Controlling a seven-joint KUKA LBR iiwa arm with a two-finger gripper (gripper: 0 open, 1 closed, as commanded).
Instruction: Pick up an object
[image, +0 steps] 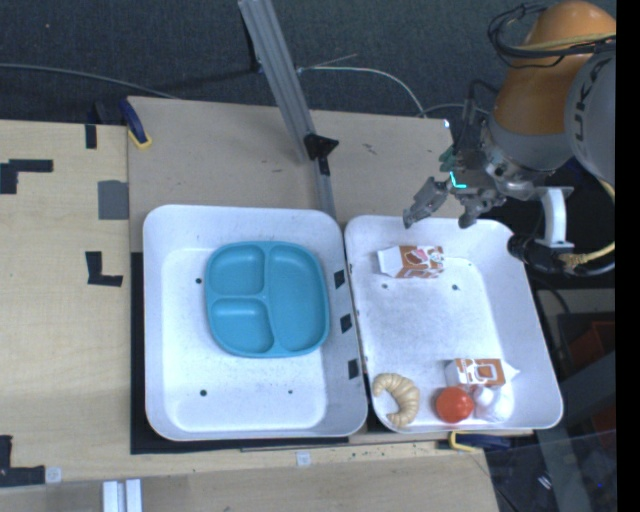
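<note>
My gripper (443, 205) hangs over the far edge of the right bin (520, 300), its two dark fingers spread apart with nothing between them. Just below it, a white and orange packet (412, 261) lies flat near the bin's far side. At the near end of that bin rest a tan croissant (399, 396), a red tomato (454, 404) and a second white and orange packet (482, 375), close together.
The left bin (170, 330) holds a blue divided plate (267, 298). A grey metal post (290, 85) slants up from between the bins at the back. Black cables (555, 255) loop beside the right bin's right edge.
</note>
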